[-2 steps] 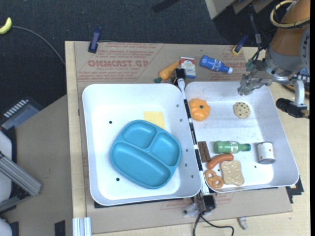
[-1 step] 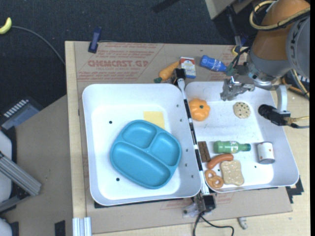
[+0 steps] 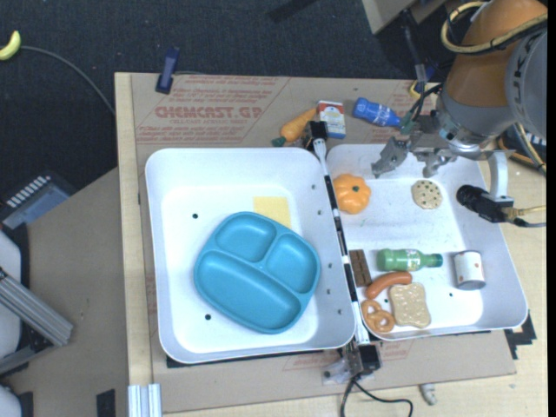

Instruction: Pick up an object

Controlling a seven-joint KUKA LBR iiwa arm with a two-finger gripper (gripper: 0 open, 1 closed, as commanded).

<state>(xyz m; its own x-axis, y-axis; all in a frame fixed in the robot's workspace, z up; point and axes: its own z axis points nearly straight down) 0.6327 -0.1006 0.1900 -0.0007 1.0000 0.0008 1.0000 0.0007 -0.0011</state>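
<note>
My gripper [image 3: 406, 167] hangs over the far end of the right bin [image 3: 486, 315], open, with nothing between its fingers. An orange pumpkin [image 3: 352, 194] lies just below and left of it, by the bin's left wall. A round speckled cookie [image 3: 426, 195] lies just below and right of it. Nearer the front are a green bottle [image 3: 408, 259], a silver can [image 3: 469, 269], a sausage [image 3: 388, 282], a pretzel [image 3: 378, 315] and a slice of toast [image 3: 409, 305].
The left bin [image 3: 174, 181] holds a blue divided plate [image 3: 256, 272] and a yellow cheese slice [image 3: 272, 208]. Behind the bins lie a carrot [image 3: 298, 127], a small carton [image 3: 330, 118] and a blue bottle [image 3: 375, 111]. A black part [image 3: 478, 202] juts in at the right bin's right side.
</note>
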